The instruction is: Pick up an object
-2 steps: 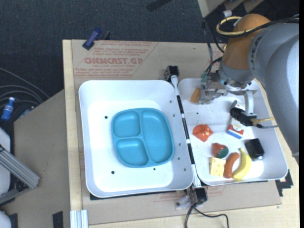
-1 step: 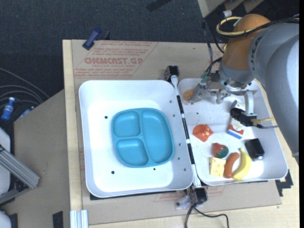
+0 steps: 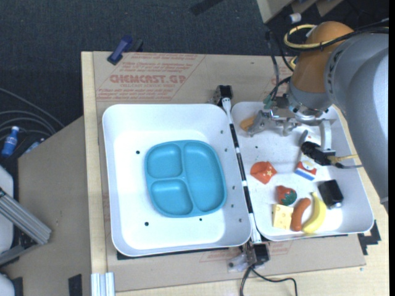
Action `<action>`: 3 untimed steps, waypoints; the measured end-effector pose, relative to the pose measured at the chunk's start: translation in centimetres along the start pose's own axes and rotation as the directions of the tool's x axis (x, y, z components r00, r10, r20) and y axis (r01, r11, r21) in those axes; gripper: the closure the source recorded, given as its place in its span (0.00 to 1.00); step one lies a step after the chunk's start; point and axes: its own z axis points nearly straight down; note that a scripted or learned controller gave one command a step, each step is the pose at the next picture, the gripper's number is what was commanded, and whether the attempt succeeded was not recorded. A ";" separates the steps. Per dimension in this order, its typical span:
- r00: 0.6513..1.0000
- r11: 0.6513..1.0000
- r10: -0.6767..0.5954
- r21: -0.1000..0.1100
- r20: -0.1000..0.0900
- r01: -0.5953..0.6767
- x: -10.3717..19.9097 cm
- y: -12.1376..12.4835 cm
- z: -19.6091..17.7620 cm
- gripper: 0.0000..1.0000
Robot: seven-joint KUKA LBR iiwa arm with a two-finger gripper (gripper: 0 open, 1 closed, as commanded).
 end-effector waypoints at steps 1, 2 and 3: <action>1.000 1.000 0.003 -0.012 0.001 -0.003 1.0 -6.7 0.1 0.00; 1.000 1.000 0.003 -0.015 0.000 -0.003 1.0 -6.6 -0.9 1.00; 1.000 1.000 0.003 -0.014 0.000 -0.003 1.0 -6.6 -0.9 0.00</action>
